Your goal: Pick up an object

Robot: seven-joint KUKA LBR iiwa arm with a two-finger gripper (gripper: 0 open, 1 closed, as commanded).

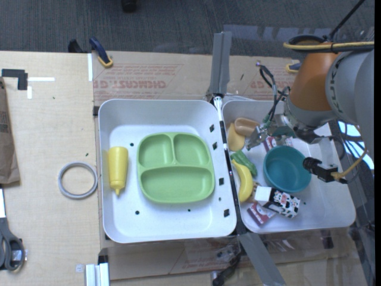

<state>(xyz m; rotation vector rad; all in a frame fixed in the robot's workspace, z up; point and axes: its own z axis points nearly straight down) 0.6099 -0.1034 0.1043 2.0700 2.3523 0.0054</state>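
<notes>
- The gripper [266, 131] is being hung low in the right bin [333, 219]; whether the fingers are apart or together cannot be told.
- A teal bowl [287, 168] is lying just below and right of the fingers, a tan cup [241, 130] just left.
- The bowl is being judged light, stiff and smooth, likely slippery; its thin rim is being favoured as the hold.

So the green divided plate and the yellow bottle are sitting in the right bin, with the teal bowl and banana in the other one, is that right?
Not quite. The camera view shows the green divided plate and the yellow bottle in the left bin, not the right one. The teal bowl and the banana are in the other bin, as you said.
</notes>
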